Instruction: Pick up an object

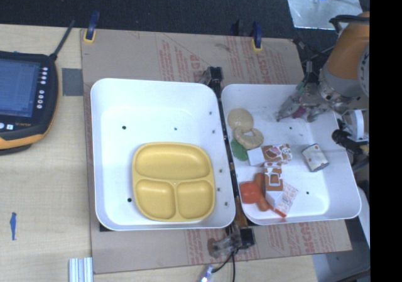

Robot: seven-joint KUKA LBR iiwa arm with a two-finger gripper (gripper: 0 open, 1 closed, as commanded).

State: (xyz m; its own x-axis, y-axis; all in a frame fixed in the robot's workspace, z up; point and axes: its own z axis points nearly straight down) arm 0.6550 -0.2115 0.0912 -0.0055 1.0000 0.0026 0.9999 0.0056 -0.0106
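Seen from above, nothing has yet been lifted: the gripper (300, 110) is poised with fingers spread apart and empty over the upper part of the right bin (342, 211), while the nearest object, a small grey block (315, 157), lies just below it.

Small objects (267, 171), perhaps toy food and cartons, lie clustered in the right bin (333, 208).

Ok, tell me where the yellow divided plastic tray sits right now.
The yellow divided plastic tray lies in the left white bin, toward its near edge, in the camera view. The right white bin with the small objects is beside it.
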